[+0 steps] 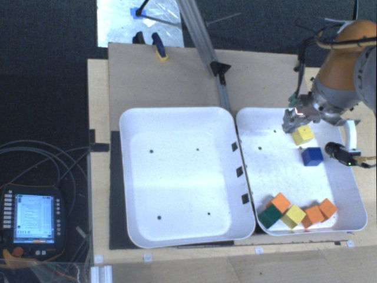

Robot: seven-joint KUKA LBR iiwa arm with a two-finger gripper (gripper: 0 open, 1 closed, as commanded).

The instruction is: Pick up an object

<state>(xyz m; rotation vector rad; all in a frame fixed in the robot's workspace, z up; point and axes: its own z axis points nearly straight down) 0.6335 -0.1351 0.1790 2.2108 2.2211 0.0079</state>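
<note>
In the right bin [347, 214] lie several small blocks. A yellow block [303, 135] sits near the back, directly under and just right of my gripper [293, 122]. A blue block [312, 156] lies a little in front of it. Along the front wall sits a cluster: an orange block [281, 203], a dark green block [270, 216], a yellow block [293, 216], and two orange blocks [321, 211]. My gripper hangs low over the bin's back part, beside the yellow block, and nothing shows between its fingers.
The left bin [132, 128] stands next to the right one, joined by black clips [240, 171]. A grey pole with a black clamp [219, 69] slants across the back. A teach pendant [29, 220] and cables lie at the far left.
</note>
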